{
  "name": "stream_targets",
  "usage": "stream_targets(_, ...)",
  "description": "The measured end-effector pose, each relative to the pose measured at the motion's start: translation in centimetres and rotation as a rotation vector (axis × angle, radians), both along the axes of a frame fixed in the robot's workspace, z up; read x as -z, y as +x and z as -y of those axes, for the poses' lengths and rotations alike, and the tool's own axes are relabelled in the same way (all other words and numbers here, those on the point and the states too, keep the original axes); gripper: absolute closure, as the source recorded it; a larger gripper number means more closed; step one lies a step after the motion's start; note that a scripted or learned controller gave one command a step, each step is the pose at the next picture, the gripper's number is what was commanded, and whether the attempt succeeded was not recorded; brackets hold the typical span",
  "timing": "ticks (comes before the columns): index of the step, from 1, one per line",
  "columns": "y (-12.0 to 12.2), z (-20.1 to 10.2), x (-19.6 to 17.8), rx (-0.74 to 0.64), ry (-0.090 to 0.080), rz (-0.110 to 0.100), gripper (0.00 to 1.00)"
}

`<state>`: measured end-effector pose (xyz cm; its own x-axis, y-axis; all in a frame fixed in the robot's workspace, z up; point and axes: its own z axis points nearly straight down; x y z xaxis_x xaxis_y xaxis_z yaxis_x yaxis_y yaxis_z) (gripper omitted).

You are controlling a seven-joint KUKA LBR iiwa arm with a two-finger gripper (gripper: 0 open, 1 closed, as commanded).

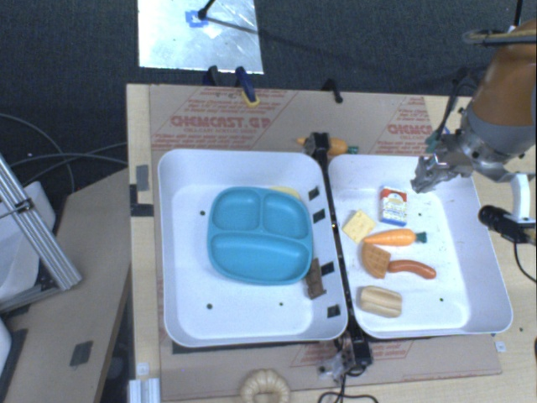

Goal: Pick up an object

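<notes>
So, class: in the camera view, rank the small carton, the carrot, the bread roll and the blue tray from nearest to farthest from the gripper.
1. Small carton: just below and to the left of the gripper, in the right bin.
2. Carrot: mid right bin, below the carton.
3. Bread roll: near the front edge of the right bin.
4. Blue tray: in the left bin.
</notes>
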<state>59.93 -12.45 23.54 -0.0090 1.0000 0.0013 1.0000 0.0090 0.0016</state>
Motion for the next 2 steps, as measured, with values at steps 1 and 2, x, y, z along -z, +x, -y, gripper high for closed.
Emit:
stream_targets(1,-1.9,-4.3,-0.3,0.002,-0.001,-0.001,1.0)
stream_targets(2,-4.1,-7.6,1.9,0.001,0.0,-0.003,1.0)
